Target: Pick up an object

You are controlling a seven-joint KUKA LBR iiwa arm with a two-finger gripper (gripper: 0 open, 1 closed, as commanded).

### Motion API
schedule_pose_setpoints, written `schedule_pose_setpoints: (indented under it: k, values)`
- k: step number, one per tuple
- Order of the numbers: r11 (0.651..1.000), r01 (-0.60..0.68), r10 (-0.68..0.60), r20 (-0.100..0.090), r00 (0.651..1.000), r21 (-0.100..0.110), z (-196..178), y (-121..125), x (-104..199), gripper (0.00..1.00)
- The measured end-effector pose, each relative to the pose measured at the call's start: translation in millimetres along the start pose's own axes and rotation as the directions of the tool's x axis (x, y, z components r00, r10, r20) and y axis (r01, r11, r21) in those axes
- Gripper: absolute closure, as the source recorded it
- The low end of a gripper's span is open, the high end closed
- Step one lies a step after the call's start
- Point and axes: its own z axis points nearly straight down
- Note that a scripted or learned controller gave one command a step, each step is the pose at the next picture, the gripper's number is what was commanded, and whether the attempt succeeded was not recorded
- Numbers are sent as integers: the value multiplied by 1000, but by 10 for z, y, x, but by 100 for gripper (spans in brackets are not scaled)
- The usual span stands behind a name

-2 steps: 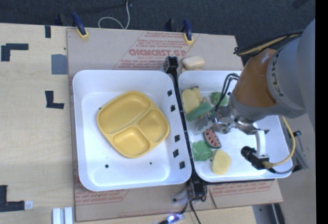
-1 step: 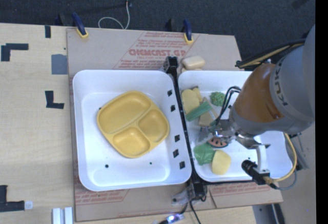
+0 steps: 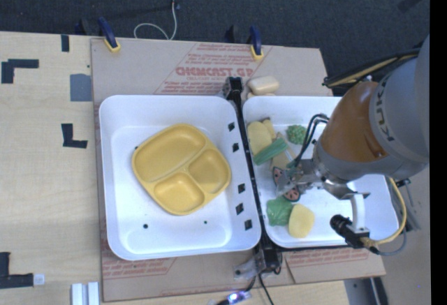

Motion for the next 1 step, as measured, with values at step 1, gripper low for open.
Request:
schedule_pose_setpoints:
  k: [1]
  values:
    - [1000,8,-8,7,1000,-9,-908,613,708,100]
